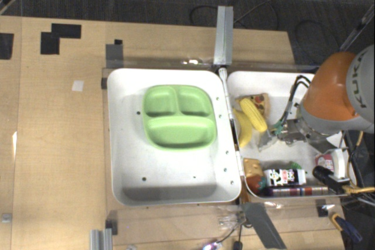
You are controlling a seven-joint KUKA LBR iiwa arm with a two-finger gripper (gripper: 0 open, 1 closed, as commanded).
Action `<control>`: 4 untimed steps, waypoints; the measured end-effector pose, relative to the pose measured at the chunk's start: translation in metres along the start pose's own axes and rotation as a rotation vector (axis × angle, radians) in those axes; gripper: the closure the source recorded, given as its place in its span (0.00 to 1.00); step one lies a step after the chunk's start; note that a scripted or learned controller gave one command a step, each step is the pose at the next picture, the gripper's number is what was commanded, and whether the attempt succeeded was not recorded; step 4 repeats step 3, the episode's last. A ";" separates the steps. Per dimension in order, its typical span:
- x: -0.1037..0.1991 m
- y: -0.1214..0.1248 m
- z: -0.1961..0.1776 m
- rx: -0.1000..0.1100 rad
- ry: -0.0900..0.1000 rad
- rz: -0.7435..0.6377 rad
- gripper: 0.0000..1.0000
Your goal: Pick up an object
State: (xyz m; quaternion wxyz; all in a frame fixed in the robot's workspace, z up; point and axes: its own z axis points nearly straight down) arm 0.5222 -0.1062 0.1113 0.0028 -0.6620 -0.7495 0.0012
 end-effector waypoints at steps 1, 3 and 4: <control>-0.003 0.073 0.021 -0.020 -0.005 0.031 0.00; 0.047 0.110 -0.091 -0.004 -0.002 0.003 1.00; 0.047 0.110 -0.091 -0.004 -0.002 0.003 1.00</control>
